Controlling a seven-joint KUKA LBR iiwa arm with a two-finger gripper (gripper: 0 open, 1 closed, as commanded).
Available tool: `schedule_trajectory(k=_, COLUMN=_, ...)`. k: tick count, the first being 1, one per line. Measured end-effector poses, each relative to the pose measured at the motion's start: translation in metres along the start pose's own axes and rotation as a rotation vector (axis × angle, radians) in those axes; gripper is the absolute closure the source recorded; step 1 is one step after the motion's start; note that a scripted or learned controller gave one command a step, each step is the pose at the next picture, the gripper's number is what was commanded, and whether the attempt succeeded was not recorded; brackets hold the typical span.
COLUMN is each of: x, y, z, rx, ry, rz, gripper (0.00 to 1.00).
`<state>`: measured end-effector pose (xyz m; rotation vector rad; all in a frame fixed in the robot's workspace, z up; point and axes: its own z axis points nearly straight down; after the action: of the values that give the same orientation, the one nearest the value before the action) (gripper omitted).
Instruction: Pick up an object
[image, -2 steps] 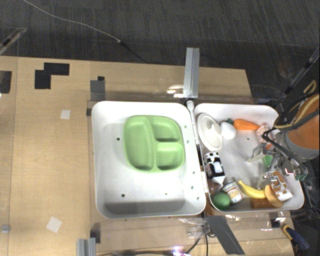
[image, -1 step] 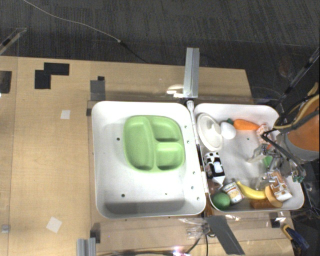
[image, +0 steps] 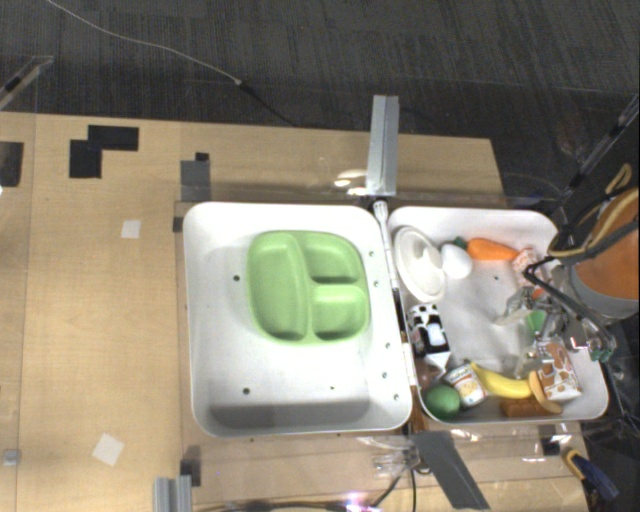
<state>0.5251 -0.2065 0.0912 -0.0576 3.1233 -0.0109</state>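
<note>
I read the banana (image: 503, 382) as the likeliest target: it lies just beside my end effector (image: 540, 325), toward the near wall of the right bin (image: 480, 222), touching a small cup (image: 465, 384) and a carton (image: 558, 378). Everything crowds that side, so a clean pick looks awkward. I cannot tell how the end effector is set. Well away from it, the left bin (image: 215, 330) carries a green divided tray (image: 305, 286).

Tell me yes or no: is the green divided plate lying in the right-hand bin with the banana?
No: the green divided plate lies in the left bin, while the banana lies in the right bin.
</note>
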Motion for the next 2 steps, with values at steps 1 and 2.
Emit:
schedule_trajectory(k=1, x=0.010, y=0.002, z=0.000, rx=-0.003, ry=-0.004, rz=0.085, gripper=0.00)
schedule_trajectory(k=2, x=0.005, y=0.002, z=-0.015, rx=0.003, ry=-0.022, rz=0.080, gripper=1.00)
